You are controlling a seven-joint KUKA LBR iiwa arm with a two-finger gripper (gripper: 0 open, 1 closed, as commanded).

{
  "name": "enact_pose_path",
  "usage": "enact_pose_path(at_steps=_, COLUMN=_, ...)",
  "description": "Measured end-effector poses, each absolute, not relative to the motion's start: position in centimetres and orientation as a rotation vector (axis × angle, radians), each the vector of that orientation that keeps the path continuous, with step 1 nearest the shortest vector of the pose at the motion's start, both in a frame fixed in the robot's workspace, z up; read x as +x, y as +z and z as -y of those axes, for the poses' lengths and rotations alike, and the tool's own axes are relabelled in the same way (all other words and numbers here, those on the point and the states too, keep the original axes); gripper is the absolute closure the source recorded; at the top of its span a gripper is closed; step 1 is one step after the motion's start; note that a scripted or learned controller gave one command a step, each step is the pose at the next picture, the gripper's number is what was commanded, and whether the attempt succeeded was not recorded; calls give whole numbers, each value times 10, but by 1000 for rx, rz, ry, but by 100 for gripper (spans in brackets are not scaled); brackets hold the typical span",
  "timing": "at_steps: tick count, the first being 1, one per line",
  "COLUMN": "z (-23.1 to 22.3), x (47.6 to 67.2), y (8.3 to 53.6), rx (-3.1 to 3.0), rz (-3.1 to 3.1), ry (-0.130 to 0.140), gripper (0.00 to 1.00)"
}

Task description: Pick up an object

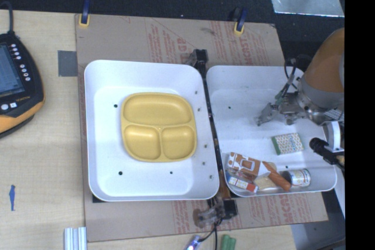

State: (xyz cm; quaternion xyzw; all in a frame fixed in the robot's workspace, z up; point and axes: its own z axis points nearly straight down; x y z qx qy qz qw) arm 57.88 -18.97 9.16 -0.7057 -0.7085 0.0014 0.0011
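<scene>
While I watch from afar, items: sponge (pixel 287 143), carton (pixel 242 165) and can (pixel 299 177) crowd the right bin (pixel 234 91) at 5 o'clock, within reach.
Gripper (pixel 275 113): low over bare floor at 11 o'clock of the sponge, fingers apart, nothing between them.
Tray (pixel 158 126): centred in the left bin (pixel 99 96).
Hidden: arm (pixel 325 73) cut off at 3 o'clock; carton pile too jumbled to sort.

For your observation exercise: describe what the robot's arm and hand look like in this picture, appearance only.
The arm enters from the right as a rounded orange section above a grey wrist. The hand is grey bare metal with thin, spindly fingers. A dark cable loops beside the wrist.
</scene>
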Motion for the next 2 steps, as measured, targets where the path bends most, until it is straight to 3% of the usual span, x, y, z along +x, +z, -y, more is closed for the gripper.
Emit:
enact_pose_path(at_steps=1, z=194, x=520, y=91, rx=-2214, rz=2226, ry=5, gripper=0)
enact_pose_path(at_steps=2, z=194, x=520, y=102, rx=-2210, rz=2229, ry=7, gripper=100)
